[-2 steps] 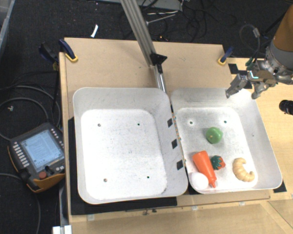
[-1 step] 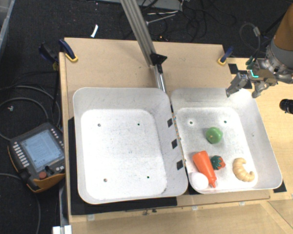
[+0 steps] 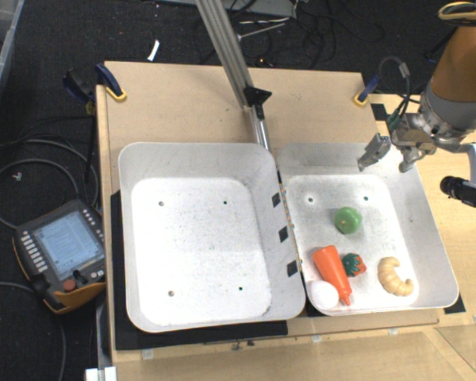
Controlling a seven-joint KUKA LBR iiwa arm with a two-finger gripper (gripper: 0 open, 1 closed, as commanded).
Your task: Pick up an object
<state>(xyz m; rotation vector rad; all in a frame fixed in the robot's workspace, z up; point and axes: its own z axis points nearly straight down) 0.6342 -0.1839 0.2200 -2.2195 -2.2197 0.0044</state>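
Green ball [image 3: 348,220] lies in the right bin [image 3: 428,236], below the spread, empty tool [image 3: 392,154].

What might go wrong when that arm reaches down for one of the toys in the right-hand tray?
The carrot, white egg and small red-and-green toy lie bunched together, so the gripper may nudge or catch two at once. The croissant sits close to the right bin wall, which could block a finger. The round green ball lies apart but may roll away when touched.
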